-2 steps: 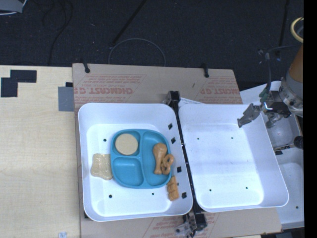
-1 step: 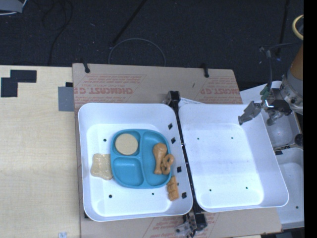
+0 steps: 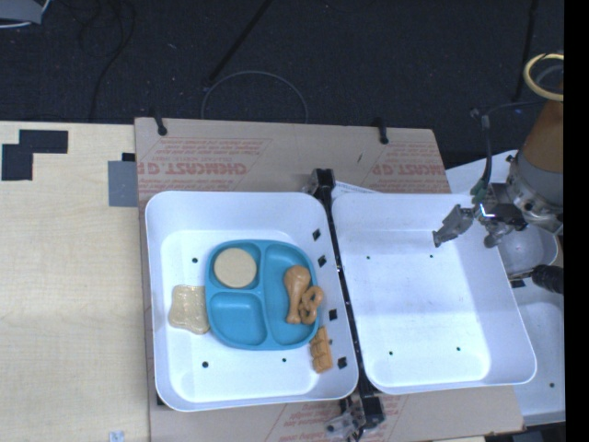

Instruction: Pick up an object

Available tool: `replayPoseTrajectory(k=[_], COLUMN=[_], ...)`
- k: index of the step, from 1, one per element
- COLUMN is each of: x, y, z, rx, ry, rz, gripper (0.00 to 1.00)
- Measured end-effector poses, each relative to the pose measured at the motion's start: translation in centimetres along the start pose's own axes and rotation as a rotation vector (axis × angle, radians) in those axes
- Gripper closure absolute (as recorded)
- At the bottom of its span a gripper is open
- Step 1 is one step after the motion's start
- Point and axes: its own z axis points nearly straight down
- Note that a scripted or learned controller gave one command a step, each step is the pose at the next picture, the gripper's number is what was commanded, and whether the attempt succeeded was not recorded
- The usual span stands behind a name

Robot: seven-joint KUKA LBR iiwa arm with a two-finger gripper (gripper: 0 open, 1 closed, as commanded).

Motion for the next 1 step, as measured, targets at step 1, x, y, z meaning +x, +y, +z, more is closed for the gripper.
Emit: replayPoseTrajectory(k=[1], x=[0.35], y=[-0.15], z=[4.35], rx=[0.000], ry=[0.001], rz=[0.000], gripper=[0.00])
